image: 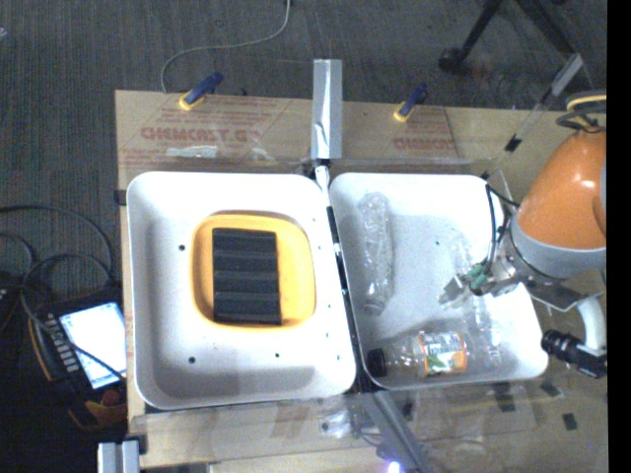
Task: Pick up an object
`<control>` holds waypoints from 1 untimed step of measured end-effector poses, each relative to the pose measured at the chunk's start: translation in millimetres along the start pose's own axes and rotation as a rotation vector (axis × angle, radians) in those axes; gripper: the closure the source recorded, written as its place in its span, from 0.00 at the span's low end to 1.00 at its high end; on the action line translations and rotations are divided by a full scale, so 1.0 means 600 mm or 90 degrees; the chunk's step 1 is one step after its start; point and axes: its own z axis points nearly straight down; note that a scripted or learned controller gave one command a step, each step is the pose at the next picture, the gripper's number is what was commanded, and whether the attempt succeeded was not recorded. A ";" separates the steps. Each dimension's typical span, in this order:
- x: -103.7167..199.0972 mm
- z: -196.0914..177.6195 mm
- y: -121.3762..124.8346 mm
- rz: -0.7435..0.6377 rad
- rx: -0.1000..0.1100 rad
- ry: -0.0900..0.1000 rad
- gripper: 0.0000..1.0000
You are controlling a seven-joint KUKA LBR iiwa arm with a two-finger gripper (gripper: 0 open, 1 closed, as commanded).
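Looking down from the camera view, you get these facts:

Arm: you see the grey arm with its orange band (564, 200) entering at 3 o'clock and bending over the right bin's far-right side.

Gripper: you find the gripper (476, 282) at about 4 o'clock from the middle of the view, low over the right bin (424, 190), with a green spot at its tip. Whether it is spread, pressed together or pinching anything, you cannot tell; the tip is too small and blurred.

Clear plastic bottle: you see a clear plastic bottle (375, 249) lying lengthwise at the right bin's 9 o'clock side, just beside the wall between the bins, well apart from the gripper.

Labelled bottle: you see a clear bottle with an orange label (426, 354) and a dark cap lying on its side at the right bin's 6 o'clock edge, the cap toward 9 o'clock, below the gripper and not touching it.

Crumpled clear plastic: you can make out crumpled clear plastic (471, 264) near the gripper tip; contact cannot be told.

Left bin: you see the left bin (158, 264) holding a yellow tray with a black ridged insert (246, 276) at its middle.

Bench: you see two blue clamps (200, 90) at 12 o'clock on the bench (197, 136) edge.
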 end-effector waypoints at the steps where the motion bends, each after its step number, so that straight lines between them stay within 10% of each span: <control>1: 0.033 0.155 0.014 -0.075 -0.009 -0.004 0.00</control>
